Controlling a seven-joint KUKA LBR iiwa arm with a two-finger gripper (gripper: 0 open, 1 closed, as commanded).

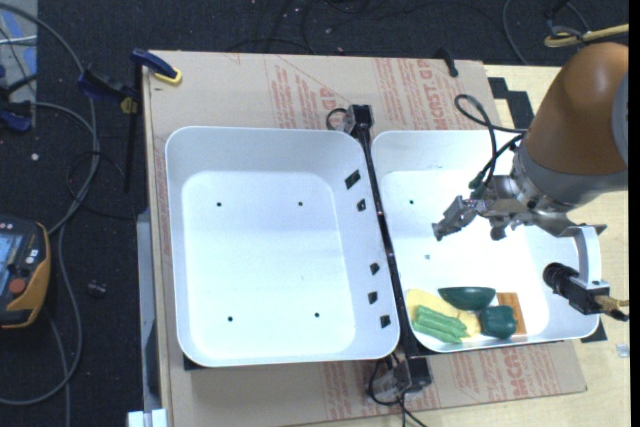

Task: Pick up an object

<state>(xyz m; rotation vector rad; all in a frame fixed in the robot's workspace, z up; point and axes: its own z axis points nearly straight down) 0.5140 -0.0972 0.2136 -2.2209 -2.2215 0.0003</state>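
Gripper (455, 218) hangs above the right bin (400, 155), fingers apart, holding nothing. Green toys (466, 311) sit at that bin's near edge.

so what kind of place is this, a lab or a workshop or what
Probably a robotics lab set up for grasping trials: a KUKA arm reaches over two white bins on a cardboard-topped bench, with loose cables on dark carpet.

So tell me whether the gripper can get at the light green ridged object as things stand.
Probably yes. The gripper hangs above the right bin, and the green ridged object lies uncovered by the near wall.
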